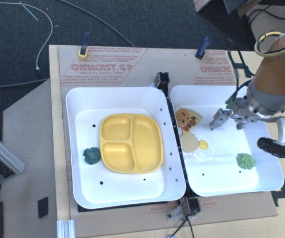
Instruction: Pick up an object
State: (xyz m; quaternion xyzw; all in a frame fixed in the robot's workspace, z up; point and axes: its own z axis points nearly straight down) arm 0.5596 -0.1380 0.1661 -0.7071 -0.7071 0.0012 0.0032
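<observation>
I hang over the right bin (266, 182), toward its far right side, with my gripper (230, 119) spread open and nothing between the fingers (218, 120). One finger points toward the bin's middle; the other sits closer to my wrist and is harder to read.

By my judgement I am at the approach step: nothing is picked, and I have not settled on a target. The nearest candidates lie along the bin's left edge: a flat pizza slice (187, 118) near the far left corner, and nearer the camera a pale round piece (189, 143) with a small yellow bit (203, 145) just beside it (a toy fried egg, perhaps; its white part melts into the bin floor). A green leafy piece (245, 160) sits toward the near right corner, well apart from the others.

The next move, as I see it, calls for travelling over one chosen piece, lining my fingers across it, and descending. The flat ones offer little height to close on, so the green piece looks the easier grasp.

The left bin (78, 103) holds a yellow divided plate (131, 143) in its middle and a dark green clump (92, 155) touching the plate's left rim.

My own arm body covers part of the right bin's far right corner, so anything under it is hidden, and my height above the floor is hard to judge from this slant.
</observation>
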